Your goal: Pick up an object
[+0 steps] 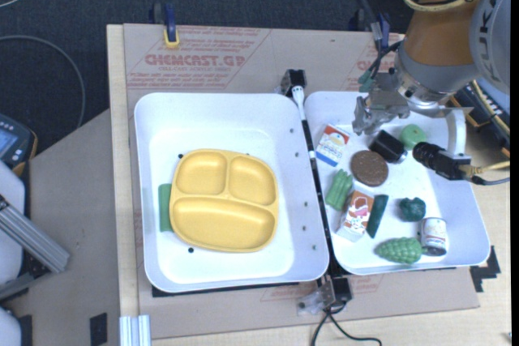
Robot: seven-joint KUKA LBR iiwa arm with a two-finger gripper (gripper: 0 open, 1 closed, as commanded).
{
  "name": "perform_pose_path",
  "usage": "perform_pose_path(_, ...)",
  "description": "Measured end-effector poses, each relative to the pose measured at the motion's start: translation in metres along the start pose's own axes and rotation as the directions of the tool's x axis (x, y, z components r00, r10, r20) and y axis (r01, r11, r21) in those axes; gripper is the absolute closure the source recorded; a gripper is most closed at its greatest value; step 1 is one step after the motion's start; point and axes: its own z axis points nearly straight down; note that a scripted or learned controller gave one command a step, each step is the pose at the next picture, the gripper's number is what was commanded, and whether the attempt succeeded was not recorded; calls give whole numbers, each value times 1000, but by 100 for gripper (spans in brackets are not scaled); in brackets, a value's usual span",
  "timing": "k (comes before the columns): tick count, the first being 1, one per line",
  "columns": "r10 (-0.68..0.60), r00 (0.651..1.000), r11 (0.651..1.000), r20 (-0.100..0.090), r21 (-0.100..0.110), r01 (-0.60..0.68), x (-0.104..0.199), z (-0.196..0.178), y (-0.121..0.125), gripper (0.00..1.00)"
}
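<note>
The arm is at the reaching stage: nothing is lifted yet, and the tool [371,119] hangs low over the far part of the right bin [470,243], above the clutter there. I judge the pick not yet made, since no object shows between the fingers.

The choice of things lies in that right bin. A small white carton with a blue and red label [330,145] sits near the bin's left wall, just left of the tool. A round brown disc [369,167] lies a little nearer the camera, with a black block [388,145] touching or almost touching its far right edge, close under the tool. A pale green round piece [413,134] sits to the right of the block. Nearer the front are a green ridged vegetable [339,190], a second carton [357,215], a dark green stick [378,215], a dark green lump [412,209], a small can [434,236] and a bumpy green piece [398,250].

The left bin [150,174] holds a yellow divided plate [225,200].

The next move calls for settling on one target, likely the black block or the disc, and coming straight down so the fingers straddle it without nudging neighbours.

How wide the tool stands I cannot tell; its tips are dark and merge with the wrist above them.
</note>
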Motion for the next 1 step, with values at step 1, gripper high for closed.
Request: perform_pose_path(1, 4, 1000, 1000, 4, -13, -4, -3, -15, 2, 100)
